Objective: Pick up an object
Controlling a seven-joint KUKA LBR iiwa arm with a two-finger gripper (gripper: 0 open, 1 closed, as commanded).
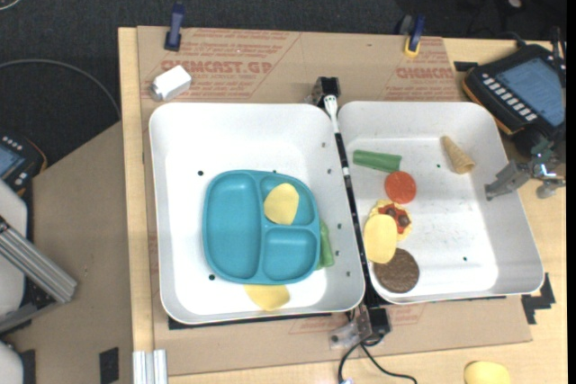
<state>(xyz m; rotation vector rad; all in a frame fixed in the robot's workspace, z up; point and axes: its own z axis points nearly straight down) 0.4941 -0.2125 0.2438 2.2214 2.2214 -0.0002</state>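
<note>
2 white bins on the tabletop [225,58]; the claw [515,180] sits at the right bin's [504,274] right edge, can't tell if it's open. Nearest it is the cone-shaped piece [458,155], lying loose in that bin.

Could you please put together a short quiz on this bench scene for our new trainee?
1. True or false: the yellow piece on the blue divided plate lies in one of its smaller compartments.
2. Which item lies nearest the far right corner of the right bin? A) green piece B) tan cone C) brown disc
3. Fill in: the red round piece lies just on the near side of the ____ piece.

Key: 1 true; 2 B; 3 green.
</note>
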